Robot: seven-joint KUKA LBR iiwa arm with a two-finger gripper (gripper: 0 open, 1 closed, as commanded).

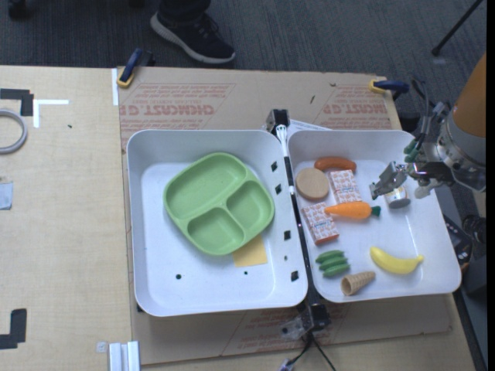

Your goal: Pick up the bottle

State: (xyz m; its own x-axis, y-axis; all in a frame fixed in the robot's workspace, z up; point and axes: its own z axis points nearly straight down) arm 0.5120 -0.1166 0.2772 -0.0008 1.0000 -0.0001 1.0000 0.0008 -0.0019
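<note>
At right bin's (441,230) far right, pincer (390,182) hangs spread, nothing between fingers; small grey thing (397,200) just beneath is possibly the bottle, too blurred to confirm. Likely light, stiff, slippery: grip across body. Carrot (349,211) close left, bin wall right, room near banana (396,261)

**Layout of the two bins**

A divided plate (220,202) is set in the left bin (147,230). In the right bin (433,280), a carrot (349,211) is placed centrally, a sausage (335,163) behind it, a banana (396,260) nearer the front.
</note>
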